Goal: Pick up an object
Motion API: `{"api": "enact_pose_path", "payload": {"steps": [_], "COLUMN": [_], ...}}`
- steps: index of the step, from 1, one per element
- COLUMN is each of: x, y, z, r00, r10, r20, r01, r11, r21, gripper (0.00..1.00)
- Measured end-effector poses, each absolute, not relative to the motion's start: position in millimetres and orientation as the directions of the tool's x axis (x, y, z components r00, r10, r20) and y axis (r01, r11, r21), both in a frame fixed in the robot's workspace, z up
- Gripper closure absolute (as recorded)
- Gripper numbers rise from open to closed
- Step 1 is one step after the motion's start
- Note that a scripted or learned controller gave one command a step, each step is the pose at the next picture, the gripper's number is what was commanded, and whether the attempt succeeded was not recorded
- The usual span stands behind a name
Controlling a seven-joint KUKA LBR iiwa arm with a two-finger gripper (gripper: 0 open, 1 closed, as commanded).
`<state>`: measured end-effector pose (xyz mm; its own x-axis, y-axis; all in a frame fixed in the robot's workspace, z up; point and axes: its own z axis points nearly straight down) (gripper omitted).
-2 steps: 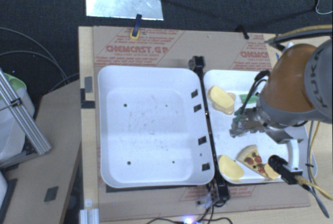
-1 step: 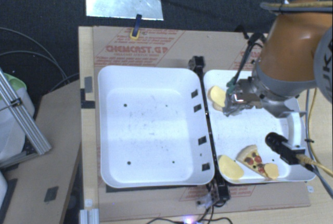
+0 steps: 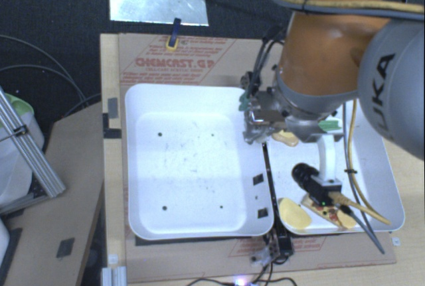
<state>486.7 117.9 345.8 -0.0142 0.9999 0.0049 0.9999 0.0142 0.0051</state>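
Camera view from above has the grey-and-orange arm [image 3: 332, 46] hunched over the shallow white right bin [image 3: 384, 193]. Its gripper [image 3: 255, 120] is low at that bin's far left corner, right by the seam with the shallow white left bin [image 3: 186, 165]. Honestly can't tell if it's open or closed. A pale yellow rounded piece [image 3: 294, 214] sits in the right bin's near left corner, and a tan lump [image 3: 287, 139] pokes out just right of the gripper.

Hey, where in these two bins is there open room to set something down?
The left bin is bare from wall to wall; anywhere there works. The right bin is crowded: the arm hangs over most of it, and a yellow piece lies in its near corner by the left bin.
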Motion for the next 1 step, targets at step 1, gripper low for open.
{"api": "enact_pose_path", "payload": {"steps": [1], "x": [546.2], "y": [58.9], "z": [374.6], "r00": [0.003], "r10": [1.0], "r20": [-0.002], "r01": [1.0], "r11": [-0.003], "r21": [0.008], "gripper": [1.0]}}
